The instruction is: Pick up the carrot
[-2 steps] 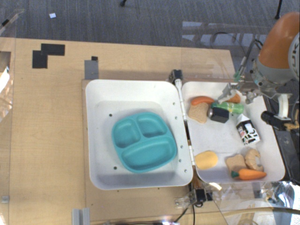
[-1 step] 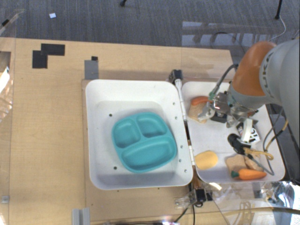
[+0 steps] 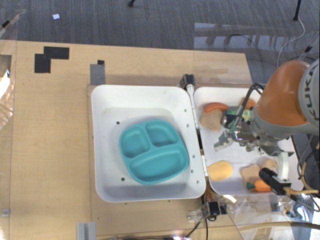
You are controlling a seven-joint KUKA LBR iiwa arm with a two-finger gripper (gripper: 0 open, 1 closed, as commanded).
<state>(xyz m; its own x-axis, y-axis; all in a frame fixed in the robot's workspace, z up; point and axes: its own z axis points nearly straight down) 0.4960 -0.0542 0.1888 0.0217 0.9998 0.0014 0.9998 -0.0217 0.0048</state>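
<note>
Gripper (image 3: 226, 139) sits low over the right bin (image 3: 285, 149), about mid-bin. Jaw state: cannot tell, the wrist body hides the tips from this angle. Nothing visible between the jaws.

Carrot (image 3: 261, 186): orange, green stub at one end, lying flat near the front wall of the right bin. From the jaws it is toward the front of the bin and toward the arm's side, apart from them, with a tan piece (image 3: 251, 173) just beside it on the jaw side. A black part of the arm (image 3: 274, 180) crosses over or next to its other end; cannot tell if they touch.

Progress, as judged: carrot not grasped, not lifted. Approach is not on target, since the jaws stand over bare bin floor and not over the carrot. Left to do: shift toward the front corner, line up across the carrot, close, lift. All of the pick remains.

Count:
- bins: 2 (left bin (image 3: 100, 134), right bin)
- teal plate (image 3: 153, 152): 1, three compartments, in the left bin, well left of the jaws
- carrot: 1
- tan pieces: 2, the second tan piece (image 3: 212, 120) just behind and left of the jaws
- red-orange piece (image 3: 216, 106): 1, behind the jaws, touching the second tan piece
- yellow piece (image 3: 220, 170): 1, in front of the jaws, slightly left
</note>
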